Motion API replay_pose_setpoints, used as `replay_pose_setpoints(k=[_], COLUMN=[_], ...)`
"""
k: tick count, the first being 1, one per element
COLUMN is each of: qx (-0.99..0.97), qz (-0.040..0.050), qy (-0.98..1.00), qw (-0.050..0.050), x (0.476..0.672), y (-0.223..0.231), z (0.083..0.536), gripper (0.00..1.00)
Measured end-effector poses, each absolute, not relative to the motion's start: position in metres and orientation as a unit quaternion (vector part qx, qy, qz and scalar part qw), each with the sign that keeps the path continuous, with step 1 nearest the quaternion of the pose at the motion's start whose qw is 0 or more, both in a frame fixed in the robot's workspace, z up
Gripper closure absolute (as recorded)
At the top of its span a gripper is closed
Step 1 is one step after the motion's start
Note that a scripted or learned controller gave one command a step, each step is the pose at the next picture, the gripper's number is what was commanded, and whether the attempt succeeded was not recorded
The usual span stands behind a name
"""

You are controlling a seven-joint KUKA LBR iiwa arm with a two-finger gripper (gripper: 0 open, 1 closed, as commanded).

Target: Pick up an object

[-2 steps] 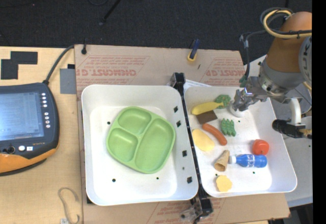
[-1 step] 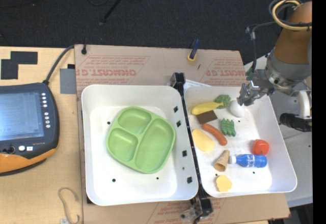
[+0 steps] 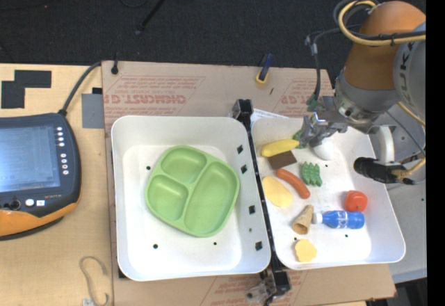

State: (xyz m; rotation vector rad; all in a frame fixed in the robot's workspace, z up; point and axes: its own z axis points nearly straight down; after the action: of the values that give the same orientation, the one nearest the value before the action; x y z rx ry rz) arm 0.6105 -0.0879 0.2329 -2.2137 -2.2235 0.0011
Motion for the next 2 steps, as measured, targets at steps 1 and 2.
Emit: replay_pose_setpoints(k=[1,2], qx=[-0.705,-0.705], qz=[0.0001,0.0004], qy=[-0.709,-0.709], qw=[0.002,0.002], x=[0.613,0.613], y=[-0.032,0.024], z=[0.236,0.234], gripper=[1.0,1.0])
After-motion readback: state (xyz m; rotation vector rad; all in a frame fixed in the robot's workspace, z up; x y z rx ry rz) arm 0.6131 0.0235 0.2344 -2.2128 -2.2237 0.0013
